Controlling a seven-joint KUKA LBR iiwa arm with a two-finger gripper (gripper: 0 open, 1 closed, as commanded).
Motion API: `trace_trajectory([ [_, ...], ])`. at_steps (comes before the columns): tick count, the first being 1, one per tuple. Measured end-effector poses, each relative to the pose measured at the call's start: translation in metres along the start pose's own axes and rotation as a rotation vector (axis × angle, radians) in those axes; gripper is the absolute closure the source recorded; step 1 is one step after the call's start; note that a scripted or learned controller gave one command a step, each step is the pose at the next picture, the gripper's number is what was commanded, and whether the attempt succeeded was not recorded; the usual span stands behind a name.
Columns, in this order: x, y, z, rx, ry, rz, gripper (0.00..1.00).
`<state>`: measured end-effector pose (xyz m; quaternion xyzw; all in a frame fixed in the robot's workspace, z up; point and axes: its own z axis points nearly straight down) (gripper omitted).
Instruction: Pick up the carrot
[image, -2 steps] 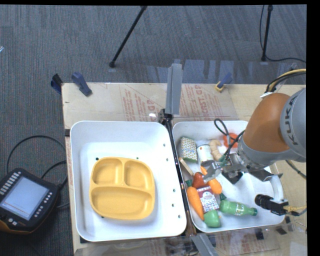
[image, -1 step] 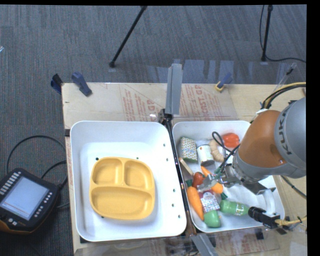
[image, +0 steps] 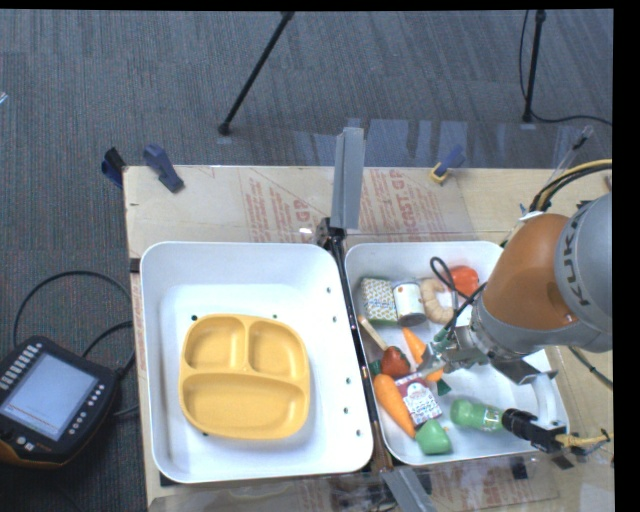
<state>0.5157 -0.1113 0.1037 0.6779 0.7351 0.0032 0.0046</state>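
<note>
The arm (image: 560, 280) is a thick rounded body, grey at its 3 o'clock side with part of a dark "KUKA" lettering, and a broad glossy orange band toward 9 o'clock. Yellow and black cables (image: 570, 180) loop off it at 12 o'clock. The claw (image: 440, 352) looks like dark metal, blurred.

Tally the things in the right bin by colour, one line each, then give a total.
Orange: 2, a carrot and a smaller orange piece
Red: 2, at and
Green: 2, a bottle and a block
White or patterned packets and cans: 3
Tan: 1
Total: 10, though the arm may hide more.
</note>
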Motion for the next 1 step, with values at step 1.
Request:
trace_trajectory([
  [1, 0.075, 0.0639, -0.1068, 0.005, 0.005, -0.033, 1.0],
])
